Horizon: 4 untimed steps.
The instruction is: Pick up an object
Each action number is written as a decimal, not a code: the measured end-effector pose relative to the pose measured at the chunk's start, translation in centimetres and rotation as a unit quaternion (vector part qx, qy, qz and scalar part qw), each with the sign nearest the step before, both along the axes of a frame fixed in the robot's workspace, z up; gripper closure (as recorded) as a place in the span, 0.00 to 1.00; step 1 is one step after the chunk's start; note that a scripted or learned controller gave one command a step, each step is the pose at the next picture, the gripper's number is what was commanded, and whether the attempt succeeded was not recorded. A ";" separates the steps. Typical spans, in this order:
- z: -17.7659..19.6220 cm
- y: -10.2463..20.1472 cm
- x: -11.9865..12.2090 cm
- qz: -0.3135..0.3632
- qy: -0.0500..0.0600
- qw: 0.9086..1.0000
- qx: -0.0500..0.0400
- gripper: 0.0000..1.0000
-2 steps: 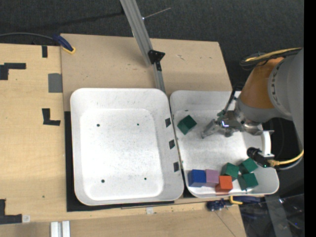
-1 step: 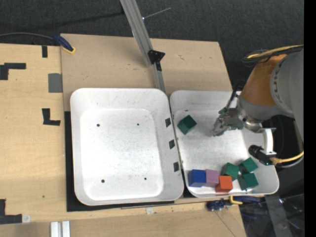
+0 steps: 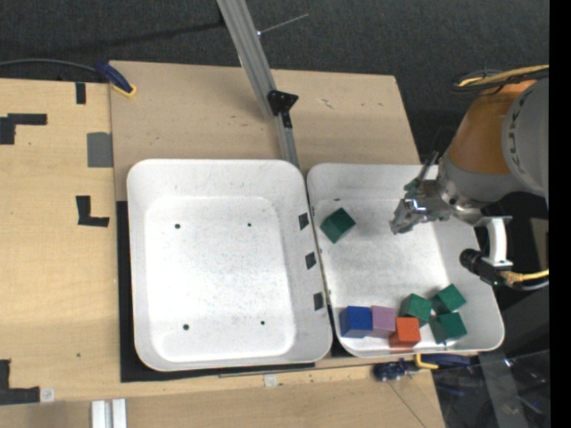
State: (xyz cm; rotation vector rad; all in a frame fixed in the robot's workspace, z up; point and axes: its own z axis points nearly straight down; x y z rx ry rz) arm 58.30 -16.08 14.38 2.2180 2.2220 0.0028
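Right white bin (image 3: 384, 261): directly beneath the gripper (image 3: 403, 223). Left white bin (image 3: 214, 275): toward the view's left of the gripper, its rim touching the right bin's. Black mat (image 3: 123, 283): its edge shows along the left bin's far side. Slanted metal bar (image 3: 245, 38) with black bracket (image 3: 282, 102): above and left of the gripper. Wooden bench (image 3: 53, 275) carrying black tape marks (image 3: 85, 210) and a grey patch (image 3: 100, 148): well to the left. Blue-and-yellow clamp (image 3: 118, 78): farthest, at upper left.

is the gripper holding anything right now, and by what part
Nothing is held. The gripper hangs over the right bin, apart from the lone green block.
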 end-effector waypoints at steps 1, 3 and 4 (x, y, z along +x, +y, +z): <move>4.9 0.9 0.7 0.001 -0.001 1.000 0.000 1.00; 11.0 6.5 2.2 0.003 0.001 1.000 0.001 1.00; 10.6 10.8 3.9 0.002 0.002 1.000 0.001 1.00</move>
